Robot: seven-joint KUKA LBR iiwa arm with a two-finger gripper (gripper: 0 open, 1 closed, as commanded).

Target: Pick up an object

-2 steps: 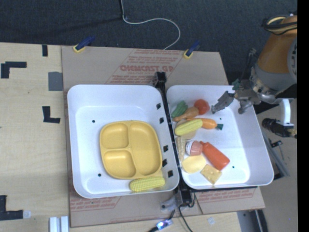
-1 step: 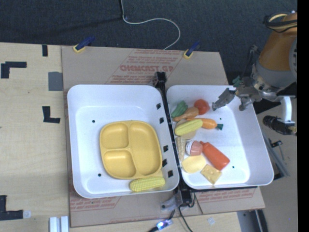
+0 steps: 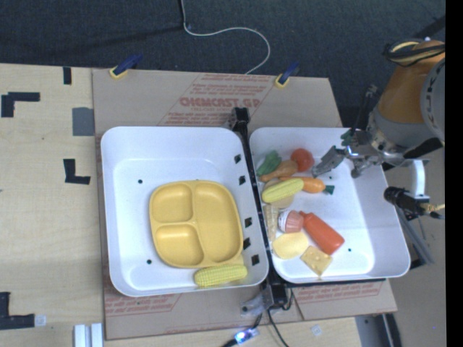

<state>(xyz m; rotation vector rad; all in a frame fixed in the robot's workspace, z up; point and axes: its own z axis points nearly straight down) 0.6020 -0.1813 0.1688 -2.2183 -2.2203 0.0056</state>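
The pick is not yet made, as far as this view shows. The gripper (image 3: 334, 161) hangs over the upper right part of the right bin (image 3: 376, 215), close to the tomato (image 3: 302, 157) and just above the carrot (image 3: 312, 186). 2 dark fingers (image 3: 327, 162) seem to point left and down toward the food pile, but they are small and blurred against the white floor, so I cannot tell whether they are spread or pressed together. Nothing is visible between them, and I judge that the gripper carries nothing.

The candidates all lie where they can be reached. In the right bin sit the tomato, a green pepper (image 3: 269, 161) by the left wall, a corn cob (image 3: 282, 189) across the middle, the carrot beside it, a red bottle (image 3: 323, 233), a yellow lemon-like piece (image 3: 291, 246) and a cheese wedge (image 3: 315, 259) near the front rim. A small pink and white item beside the bottle is too unclear to name. The things crowd each other in the left half of that bin, many of them touching.

In the left bin (image 3: 130, 165) rest a yellow plate (image 3: 195, 223) with 3 compartments and a second corn cob (image 3: 221, 274), lying just in front of the plate, near the front wall.

What is left is the whole grasp: lower onto 1 item, close on it, and lift it clear. The tomato and carrot look nearest to the gripper, so either seems the likely target.
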